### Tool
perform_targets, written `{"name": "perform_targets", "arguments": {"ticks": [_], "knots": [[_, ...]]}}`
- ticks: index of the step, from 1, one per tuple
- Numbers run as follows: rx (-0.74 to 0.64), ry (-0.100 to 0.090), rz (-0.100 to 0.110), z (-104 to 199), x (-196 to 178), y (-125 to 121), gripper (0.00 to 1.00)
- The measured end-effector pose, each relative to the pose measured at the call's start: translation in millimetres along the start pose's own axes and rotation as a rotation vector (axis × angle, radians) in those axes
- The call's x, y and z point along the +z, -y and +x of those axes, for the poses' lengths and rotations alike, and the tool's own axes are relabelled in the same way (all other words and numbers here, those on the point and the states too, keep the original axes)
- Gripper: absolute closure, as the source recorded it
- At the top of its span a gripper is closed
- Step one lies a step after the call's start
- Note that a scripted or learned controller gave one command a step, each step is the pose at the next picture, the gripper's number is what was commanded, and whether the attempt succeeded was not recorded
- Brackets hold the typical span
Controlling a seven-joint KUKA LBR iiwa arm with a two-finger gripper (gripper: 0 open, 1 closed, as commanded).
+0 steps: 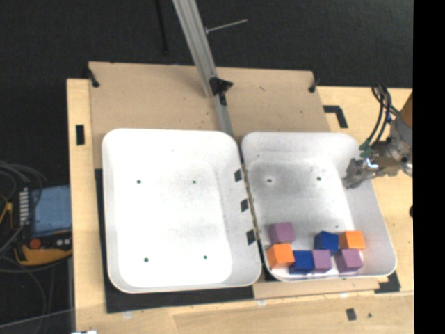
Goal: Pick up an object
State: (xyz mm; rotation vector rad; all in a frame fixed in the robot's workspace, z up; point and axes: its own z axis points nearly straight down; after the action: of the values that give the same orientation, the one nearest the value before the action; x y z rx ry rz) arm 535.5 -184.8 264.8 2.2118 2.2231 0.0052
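While the orange, blue and purple blocks (316, 250) sit clustered along the near edge of the right bin (299, 186), the tool (354, 172) hangs well apart from them over that bin's far right rim, its opening impossible to tell.

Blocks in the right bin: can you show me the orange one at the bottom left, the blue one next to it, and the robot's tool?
orange block (281, 254): camera view, middle of its top face.
blue block (303, 261): camera view, middle of its top face.
tool (352, 175): camera view, its tip over the bin's right rim.
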Motion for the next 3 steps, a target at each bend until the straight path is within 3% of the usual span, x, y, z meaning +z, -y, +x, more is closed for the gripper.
{"name": "perform_targets", "arguments": {"ticks": [3], "knots": [[-0.002, -0.002, 0.004, 145.3, -1.7, -52.7, 1.0]]}}
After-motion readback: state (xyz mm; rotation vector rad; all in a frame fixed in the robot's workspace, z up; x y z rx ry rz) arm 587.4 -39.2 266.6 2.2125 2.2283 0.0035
